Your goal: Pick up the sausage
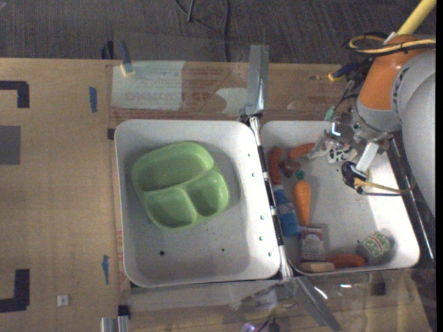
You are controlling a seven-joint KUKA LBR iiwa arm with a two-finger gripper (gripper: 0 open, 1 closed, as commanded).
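Camera view, looking down at a slant on two shallow white bins side by side. Shows in the left bin (138,254) a green divided plate (181,184), set toward 11 o'clock on the bin floor.

Finds the sausage (275,163) in the right bin (394,216) at about 10 o'clock: reddish-brown, lying lengthwise against the bin's left wall, free of any grasp. Just at 2 o'clock from it, an orange-red piece (302,150), too blurred to name, close beside it or perhaps touching. At 5 o'clock from the sausage, a carrot (302,200) with its green top pointing to 12 o'clock. Below the sausage along the same wall, a blue packet (285,214). Further toward 6 o'clock, a small printed carton (313,241). Along the bin's near edge, a tan piece (317,266) and a red-orange piece (346,260), end to end. At 5 o'clock in the bin, a round green-patterned object (377,245).

Reaches in from 2 o'clock: the grey arm with its orange band (383,85). Places the gripper (340,152) over the bin's upper middle, at 3 o'clock from the sausage and apart from it, with the orange-red piece between the two. Cannot tell how far open the pincer stands: too cluttered with cables and blur. Shows nothing plainly held in it.
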